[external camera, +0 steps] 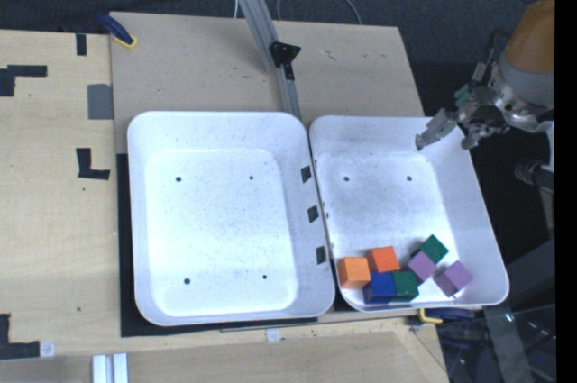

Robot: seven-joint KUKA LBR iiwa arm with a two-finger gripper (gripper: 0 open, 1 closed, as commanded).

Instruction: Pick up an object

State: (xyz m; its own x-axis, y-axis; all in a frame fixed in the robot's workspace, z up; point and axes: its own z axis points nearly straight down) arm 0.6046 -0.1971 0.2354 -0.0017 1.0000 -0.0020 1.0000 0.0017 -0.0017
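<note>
Several small blocks lie clustered in the near corner of the right bin (379,147): two orange blocks (354,270) (384,259), a blue block (382,286), a green block (406,284), two purple blocks (421,264) (453,278) and a dark green block (435,248). My gripper (446,140) hangs over the far right edge of that bin, well away from the blocks. Its two fingers are spread open with nothing between them.
The left bin (144,192) sits beside the right one, with small black clips (313,213) along the shared rim. A slanted metal rail (257,7) crosses the bench behind the bins. The arm's orange band (534,34) is at the right edge.
</note>
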